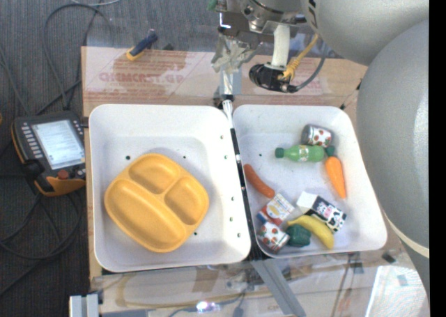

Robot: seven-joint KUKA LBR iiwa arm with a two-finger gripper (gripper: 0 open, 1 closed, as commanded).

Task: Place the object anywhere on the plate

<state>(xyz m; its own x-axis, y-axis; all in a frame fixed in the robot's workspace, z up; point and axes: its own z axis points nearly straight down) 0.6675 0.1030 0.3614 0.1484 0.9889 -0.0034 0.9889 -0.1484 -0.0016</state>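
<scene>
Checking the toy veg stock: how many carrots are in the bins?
2, both in the right bin: one carrot by the right wall, one near the left wall. Others could hide under the pile.

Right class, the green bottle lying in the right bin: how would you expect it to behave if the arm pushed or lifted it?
The green bottle lies on its side and looks round, so a sideways push would probably roll it. It looks like a small toy, so it is likely light. Its smooth, glossy surface might slip between fingers. The can and carrot sit close, so a nudge may bump them.
</scene>
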